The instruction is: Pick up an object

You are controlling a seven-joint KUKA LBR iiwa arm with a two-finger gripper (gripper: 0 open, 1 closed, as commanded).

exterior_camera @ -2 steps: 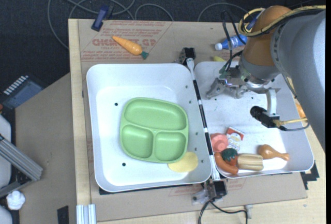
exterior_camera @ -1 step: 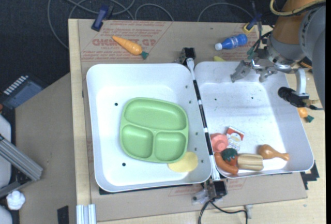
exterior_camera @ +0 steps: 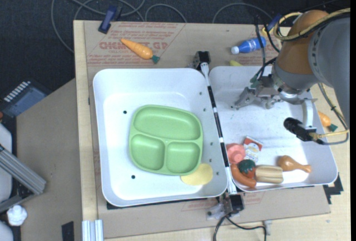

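Nearest the camera, the toys are crowding the near end of the right bin (exterior_camera: pixel 328 170): a hot dog (exterior_camera: pixel 268 174), a chicken drumstick (exterior_camera: pixel 293 165) just right of it, a pink piece (exterior_camera: pixel 236 152), a small red and white packet (exterior_camera: pixel 252 147) and a dark-topped vegetable (exterior_camera: pixel 245 167), all touching or nearly so and pressing toward the bin's near left wall. In the left bin (exterior_camera: pixel 111 95) a green divided plate (exterior_camera: pixel 165 139) is lying flat with a yellow disc (exterior_camera: pixel 197 176) at its near right corner.

Farther back, the gripper (exterior_camera: pixel 256 96) is hovering over the bare far part of the right bin, its fingers spread apart with nothing between them. I judge this as the approach step, no object yet chosen or grasped.

The next move is calling for travel nearward and a descent onto one piece; the drumstick looks best placed, having open floor on its far side. The bin's walls and the clip (exterior_camera: pixel 216 114) between the bins are limiting room on the left.

Beyond the bins, a carrot (exterior_camera: pixel 139 49) and a blue bottle (exterior_camera: pixel 248 45) are lying on the bench.
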